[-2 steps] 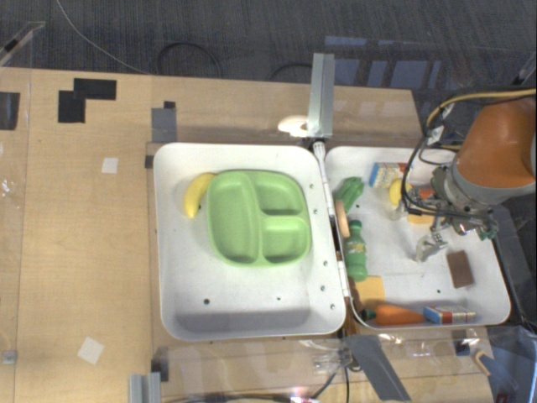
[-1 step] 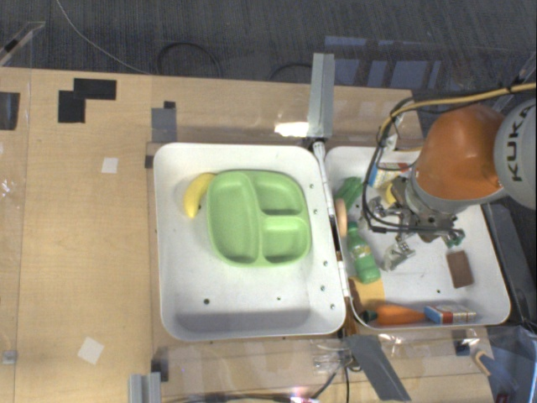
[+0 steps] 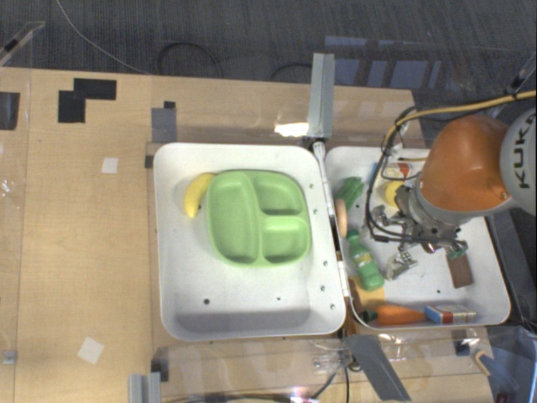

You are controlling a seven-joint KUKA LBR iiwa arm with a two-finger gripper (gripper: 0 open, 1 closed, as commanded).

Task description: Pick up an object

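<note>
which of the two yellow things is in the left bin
The banana: it lies beside the green divided tray in the left bin. The other yellow object sits in the right bin, under the arm.

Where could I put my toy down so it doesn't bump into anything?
The left bin has bare white floor along its front edge, below the green divided tray, and a strip left of the banana. The right bin is crowded: the arm hangs over it, the carrot and small toys line its left and front sides.
</note>
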